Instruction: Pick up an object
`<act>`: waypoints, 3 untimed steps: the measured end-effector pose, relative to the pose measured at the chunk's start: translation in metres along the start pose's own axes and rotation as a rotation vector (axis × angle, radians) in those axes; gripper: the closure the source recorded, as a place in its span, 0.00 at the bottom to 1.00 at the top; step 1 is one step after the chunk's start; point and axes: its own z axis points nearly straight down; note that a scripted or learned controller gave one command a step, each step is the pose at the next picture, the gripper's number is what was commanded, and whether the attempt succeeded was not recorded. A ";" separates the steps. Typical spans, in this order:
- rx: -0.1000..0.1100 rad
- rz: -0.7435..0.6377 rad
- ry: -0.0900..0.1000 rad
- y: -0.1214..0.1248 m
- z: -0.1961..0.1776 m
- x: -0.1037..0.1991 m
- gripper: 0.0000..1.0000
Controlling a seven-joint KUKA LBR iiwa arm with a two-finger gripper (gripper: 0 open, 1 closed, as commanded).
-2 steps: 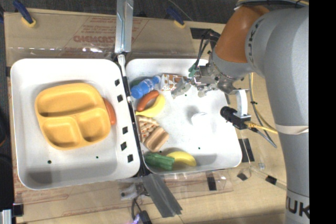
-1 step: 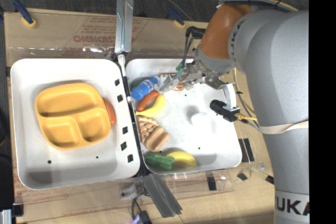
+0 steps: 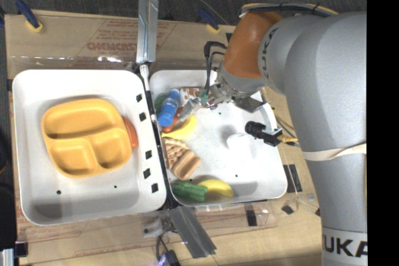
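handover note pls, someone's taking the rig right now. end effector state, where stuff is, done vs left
End effector: low over the back-left corner of the right bin; open or shut can't be told, nothing seen in it.
Right bin, along its left wall: blue bottle, banana, hot dog; green piece and a yellow piece at the front edge.
Left bin: yellow divided tray.
Done: nothing lifted as far as visible.
Left: grasp one object and raise it.

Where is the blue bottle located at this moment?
In the camera view, the blue bottle lies in the right bin, at its upper-left corner beside the divider between the bins, just above the banana.
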 end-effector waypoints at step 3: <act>-0.017 -0.177 0.002 -0.011 0.003 0.015 0.00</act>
